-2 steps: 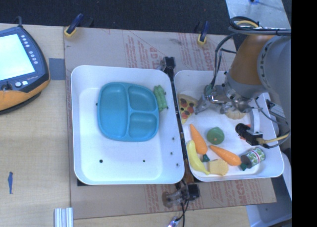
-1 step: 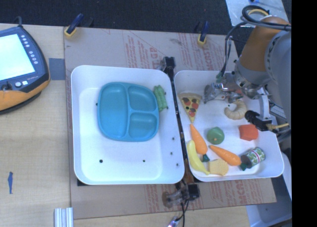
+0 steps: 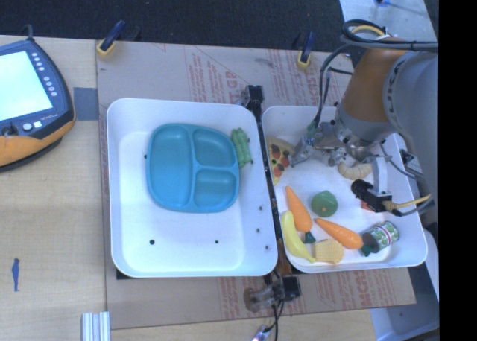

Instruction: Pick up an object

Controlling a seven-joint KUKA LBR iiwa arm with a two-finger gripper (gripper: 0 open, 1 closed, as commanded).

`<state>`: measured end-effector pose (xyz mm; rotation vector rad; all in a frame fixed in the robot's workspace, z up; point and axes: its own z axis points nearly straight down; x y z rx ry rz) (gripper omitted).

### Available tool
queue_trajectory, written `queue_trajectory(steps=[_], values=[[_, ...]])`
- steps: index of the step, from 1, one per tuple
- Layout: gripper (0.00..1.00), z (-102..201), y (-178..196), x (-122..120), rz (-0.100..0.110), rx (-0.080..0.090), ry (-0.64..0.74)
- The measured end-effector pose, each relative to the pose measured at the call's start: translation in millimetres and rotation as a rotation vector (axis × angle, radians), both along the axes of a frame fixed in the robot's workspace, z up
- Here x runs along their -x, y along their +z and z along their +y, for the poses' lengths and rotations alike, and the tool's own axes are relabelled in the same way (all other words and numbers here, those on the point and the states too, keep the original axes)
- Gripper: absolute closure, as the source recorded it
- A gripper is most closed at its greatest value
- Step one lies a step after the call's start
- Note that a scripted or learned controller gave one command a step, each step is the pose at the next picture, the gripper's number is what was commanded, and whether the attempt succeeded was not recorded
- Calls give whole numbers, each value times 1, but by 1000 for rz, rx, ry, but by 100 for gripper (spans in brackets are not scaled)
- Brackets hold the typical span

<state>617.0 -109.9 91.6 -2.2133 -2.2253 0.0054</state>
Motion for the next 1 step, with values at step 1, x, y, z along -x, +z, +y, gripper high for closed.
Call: queue_trajectory(steps=[1], values=[[0,15,0,48,1,0,-1]])
